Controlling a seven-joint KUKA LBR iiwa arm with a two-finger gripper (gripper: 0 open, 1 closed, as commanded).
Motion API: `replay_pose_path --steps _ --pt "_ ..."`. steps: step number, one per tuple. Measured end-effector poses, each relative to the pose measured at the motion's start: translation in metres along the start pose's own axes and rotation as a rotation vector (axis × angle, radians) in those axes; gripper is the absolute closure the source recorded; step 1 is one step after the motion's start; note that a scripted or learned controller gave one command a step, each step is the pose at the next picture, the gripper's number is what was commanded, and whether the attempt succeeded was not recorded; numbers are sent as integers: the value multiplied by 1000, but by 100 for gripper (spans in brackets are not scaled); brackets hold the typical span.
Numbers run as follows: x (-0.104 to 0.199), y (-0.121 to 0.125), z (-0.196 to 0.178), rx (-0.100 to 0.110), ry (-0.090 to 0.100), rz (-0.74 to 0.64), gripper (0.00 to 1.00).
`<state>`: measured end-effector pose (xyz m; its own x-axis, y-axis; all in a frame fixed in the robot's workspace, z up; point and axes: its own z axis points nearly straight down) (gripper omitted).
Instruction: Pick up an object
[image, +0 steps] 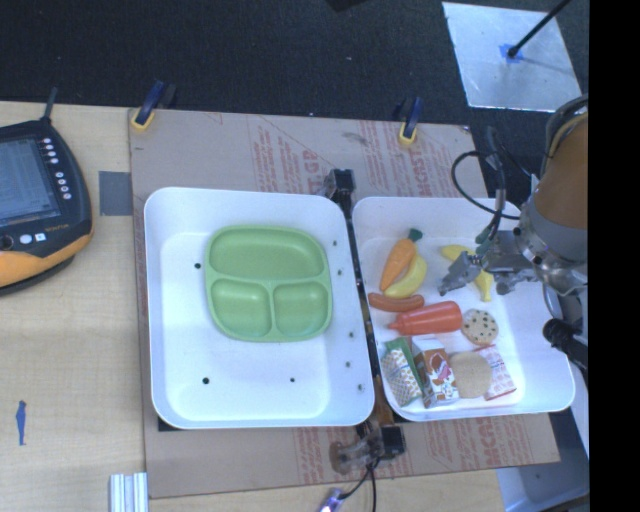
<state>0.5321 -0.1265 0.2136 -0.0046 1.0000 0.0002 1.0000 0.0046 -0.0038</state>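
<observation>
**Mia:** What is the robot doing?

**Dad:** Its gripper (462, 272) is reaching into the right bin (556, 398), over the toy food. The two fingers look spread apart, with nothing between them. So I think it is about to grab something, not lifting yet.

**Mia:** Grab what?

**Dad:** Maybe the banana (408, 281) or the carrot (398, 260). Both lie just left of the fingers. A red pepper (428, 320) and a cookie (480, 326) lie just below them.

**Mia:** What must it do next?

**Dad:** Go down over one toy, then squeeze shut.

**Mia:** Is that hard?

**Dad:** A bit. The toys lie close together, some touching. The sausage (394, 301) sits right under the banana, so the fingers may bump a neighbour.

**Mia:** And the other bin?

**Dad:** The left bin (170, 390) has a green plate (268, 282). It's well out of the way.
</observation>
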Motion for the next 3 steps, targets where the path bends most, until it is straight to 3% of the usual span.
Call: replay_pose_path --steps 1,3 --pt "35 49 123 2 -1 -1 0" --pt "32 111 121 -1 1 2 0"
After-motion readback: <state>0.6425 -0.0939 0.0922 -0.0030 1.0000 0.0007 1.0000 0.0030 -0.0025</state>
